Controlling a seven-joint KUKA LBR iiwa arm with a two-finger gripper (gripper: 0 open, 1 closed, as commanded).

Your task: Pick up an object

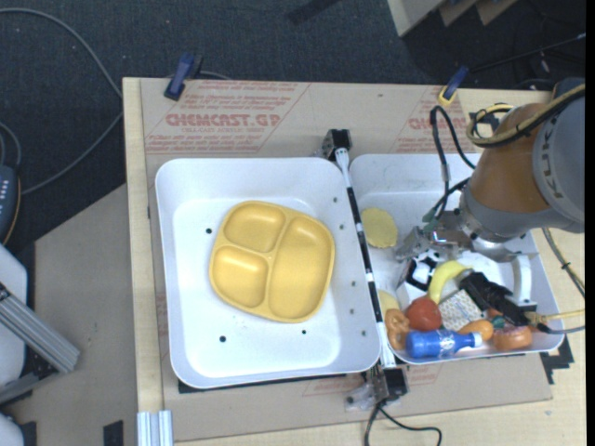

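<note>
Where toys crowd the right bin [400,170], curved yellow banana [448,275], red tomato [424,313]

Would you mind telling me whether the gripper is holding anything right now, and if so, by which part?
It cannot be told. The gripper is down in the right bin above the banana and other toys, but no object shows between its fingers.

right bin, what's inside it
A pale yellow disc, banana, red ball and blue bottle lie in the right bin. The arm covers the bin's middle.
</note>
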